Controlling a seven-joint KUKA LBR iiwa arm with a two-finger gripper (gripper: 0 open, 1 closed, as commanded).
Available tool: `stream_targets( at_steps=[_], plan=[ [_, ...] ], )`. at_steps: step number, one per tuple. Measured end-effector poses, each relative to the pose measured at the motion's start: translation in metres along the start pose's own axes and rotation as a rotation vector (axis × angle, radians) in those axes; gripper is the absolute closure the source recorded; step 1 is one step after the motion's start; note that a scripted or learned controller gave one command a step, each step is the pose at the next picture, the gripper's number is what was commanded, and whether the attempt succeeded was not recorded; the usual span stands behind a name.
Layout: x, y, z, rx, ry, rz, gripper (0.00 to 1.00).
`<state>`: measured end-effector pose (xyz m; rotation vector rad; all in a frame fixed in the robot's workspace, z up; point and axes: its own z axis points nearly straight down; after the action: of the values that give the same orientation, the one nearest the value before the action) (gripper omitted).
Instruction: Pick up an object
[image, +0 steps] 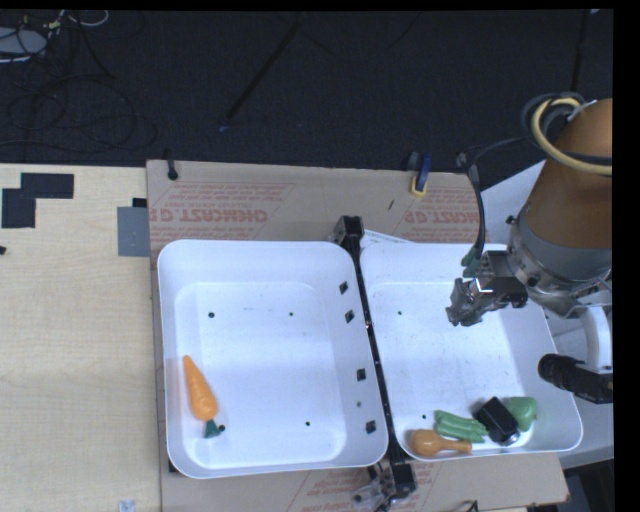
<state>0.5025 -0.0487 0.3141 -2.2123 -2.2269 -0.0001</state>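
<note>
My gripper (465, 312) hangs over the upper right part of the right bin (420, 345), below the grey arm with its orange band. Nothing shows between its fingers. An orange carrot (199, 390) with a green stub lies at the lower left of the left bin (250, 265). In the right bin's lower right corner lie a yellow-orange pear-shaped toy (436, 443), a green pod-like toy (459, 426), a black block (496, 419) and a pale green piece (521, 409). That cluster sits well below the gripper.
A black divider (362, 350) with clips runs between the two bins. Both bins rest on a cardboard sheet (260, 205) on the light wooden bench. A black cylindrical part (575, 376) sticks out beside the right bin's right edge. Cables loop at the arm's top.
</note>
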Motion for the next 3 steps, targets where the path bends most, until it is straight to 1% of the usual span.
stream_targets(
  at_steps=[1,2,3],
  plan=[
    [0.073,0.015,-0.070,-0.007,0.000,-0.002,1.00],
    [0.108,-0.026,-0.134,-0.006,0.000,0.001,1.00],
    [0.125,-0.013,-0.095,0.006,-0.003,0.004,1.00]
  ],
)
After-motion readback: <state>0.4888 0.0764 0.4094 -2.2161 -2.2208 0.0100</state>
